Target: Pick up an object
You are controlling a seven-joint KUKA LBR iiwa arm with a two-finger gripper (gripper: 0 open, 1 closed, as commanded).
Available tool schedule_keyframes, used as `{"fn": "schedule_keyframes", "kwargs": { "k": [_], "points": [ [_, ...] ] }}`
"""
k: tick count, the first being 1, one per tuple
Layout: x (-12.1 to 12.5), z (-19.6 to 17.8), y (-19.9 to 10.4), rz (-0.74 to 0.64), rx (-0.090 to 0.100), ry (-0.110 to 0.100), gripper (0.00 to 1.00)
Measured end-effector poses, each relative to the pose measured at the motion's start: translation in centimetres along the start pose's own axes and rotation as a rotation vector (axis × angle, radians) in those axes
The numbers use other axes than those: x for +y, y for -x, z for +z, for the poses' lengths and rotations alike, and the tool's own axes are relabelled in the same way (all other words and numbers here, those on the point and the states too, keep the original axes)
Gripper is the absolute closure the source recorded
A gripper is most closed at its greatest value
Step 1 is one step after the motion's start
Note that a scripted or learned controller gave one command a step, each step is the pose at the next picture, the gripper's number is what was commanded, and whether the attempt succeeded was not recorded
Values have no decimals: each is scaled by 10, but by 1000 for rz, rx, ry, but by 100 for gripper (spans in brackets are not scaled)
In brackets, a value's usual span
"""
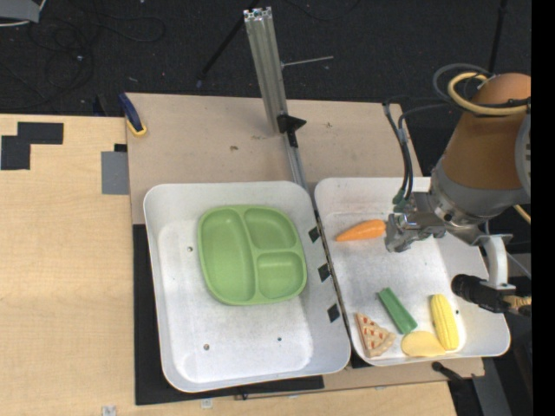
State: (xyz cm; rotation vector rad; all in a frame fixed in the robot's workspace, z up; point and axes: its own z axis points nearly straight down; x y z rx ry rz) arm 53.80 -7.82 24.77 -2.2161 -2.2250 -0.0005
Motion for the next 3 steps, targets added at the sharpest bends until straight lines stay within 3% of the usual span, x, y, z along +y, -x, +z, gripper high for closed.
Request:
{"fn": "schedule_keyframes", "kwargs": {
  "k": [2, 3],
  "points": [
    [2, -10, -102, 0, 0, -1, 100],
    [5, 8, -151, 1, -1, -4, 100]
  ]
}}
